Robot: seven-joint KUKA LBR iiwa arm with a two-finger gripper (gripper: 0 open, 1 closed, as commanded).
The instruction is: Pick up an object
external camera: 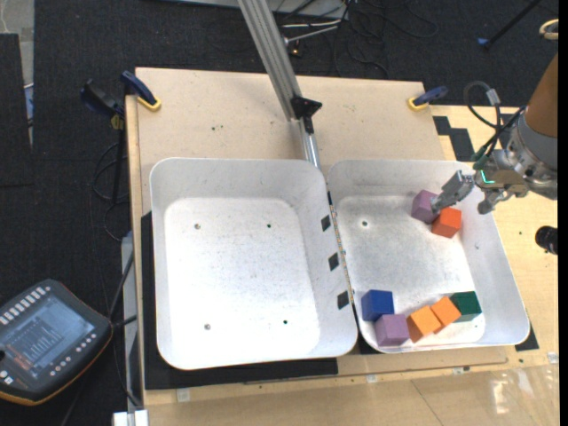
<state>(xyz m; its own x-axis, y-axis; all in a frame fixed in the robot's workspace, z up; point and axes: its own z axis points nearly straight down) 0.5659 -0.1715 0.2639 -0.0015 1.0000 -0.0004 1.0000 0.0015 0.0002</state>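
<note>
Nearest the lens, a teach pendant [44,340] lies beside the left bin [177,180]. Along the right bin's [506,278] near wall sit a blue cube [377,303], purple cube [391,328], orange block [426,319] and green block [465,305], probably slid together. Farther back, a mauve cube [425,206] touches an orange-red cube [447,222]. Fingers spread, the gripper [473,193] hovers just beside them, pinching nothing, likely lining up for a grasp.

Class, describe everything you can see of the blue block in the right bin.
The blue block is a small, solid-looking cube with a matte face, lying flat on the floor of the right bin near its front edge. It sits at the left end of a row of blocks, close to a purple block. The gripper is far from it.
</note>
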